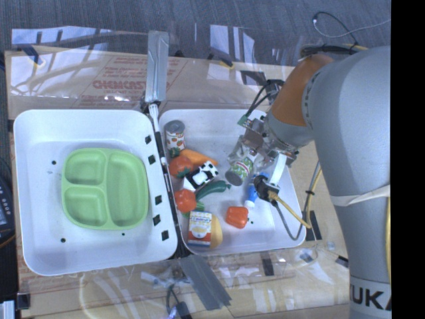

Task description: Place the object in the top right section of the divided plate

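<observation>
1. The grey arm (352, 151) reaches in from the right, its orange band (295, 102) above the wrist, bent down over the right bin (219, 121).
2. The hand (244, 167) points down and leftward, with a green-labelled can (239, 170) lying tilted at its tip; whether it clamps the can cannot be told.
3. Two white bins sit side by side on the bench; the left bin (40, 198) holds one green divided plate (105, 188) with three sections.
4. In the right bin: one small upright can (174, 137), one orange carrot-like piece (187, 161), one black-and-white cow toy (202, 173), one green pepper (214, 189), one red tomato-like piece (185, 199), one juice carton (199, 228), one red-orange block (237, 216).
5. "KUKA" lettering (370, 299) shows partly on the arm's base; the can and carton labels are too small to read.
</observation>
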`<move>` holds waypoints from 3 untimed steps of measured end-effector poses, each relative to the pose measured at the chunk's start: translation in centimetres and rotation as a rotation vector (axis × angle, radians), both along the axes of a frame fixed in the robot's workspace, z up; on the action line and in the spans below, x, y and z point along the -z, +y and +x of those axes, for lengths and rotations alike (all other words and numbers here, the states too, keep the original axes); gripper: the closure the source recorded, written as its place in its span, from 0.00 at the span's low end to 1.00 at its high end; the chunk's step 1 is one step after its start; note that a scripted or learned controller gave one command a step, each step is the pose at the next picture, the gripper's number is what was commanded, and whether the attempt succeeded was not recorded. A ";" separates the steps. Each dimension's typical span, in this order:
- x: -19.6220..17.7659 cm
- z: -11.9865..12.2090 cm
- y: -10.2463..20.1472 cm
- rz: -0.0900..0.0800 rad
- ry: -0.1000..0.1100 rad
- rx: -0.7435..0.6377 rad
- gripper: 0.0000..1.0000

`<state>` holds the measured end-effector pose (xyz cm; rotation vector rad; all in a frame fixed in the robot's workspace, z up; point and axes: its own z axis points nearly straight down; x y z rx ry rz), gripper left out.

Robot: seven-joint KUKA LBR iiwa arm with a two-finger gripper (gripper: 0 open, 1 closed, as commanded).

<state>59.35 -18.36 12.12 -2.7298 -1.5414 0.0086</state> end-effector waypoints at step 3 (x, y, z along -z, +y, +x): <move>2.1 -5.2 5.1 -0.001 0.001 0.356 0.00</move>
